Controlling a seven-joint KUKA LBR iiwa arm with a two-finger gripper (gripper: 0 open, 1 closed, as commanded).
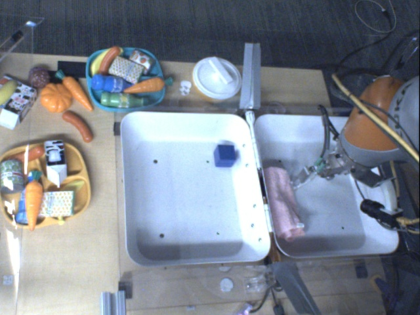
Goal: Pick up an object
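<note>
A small blue cube [225,155] lies in the left white bin [151,228], toward its upper right. A pink rolled cloth [283,203] lies along the left wall of the right white bin [341,241]. My gripper [307,173] hangs low in the right bin, just right of the cloth's upper end and close to it, with nothing seen held in it. The grey arm with its orange band [371,120] reaches in from the right.
On the bench left of the bins stand a blue bowl [125,79] and a yellow plate [44,184], both with toy food. A toy pumpkin [54,97], a carrot and a sausage lie loose. A white lidded tub [216,77] sits behind the bins. Cables run at the right.
</note>
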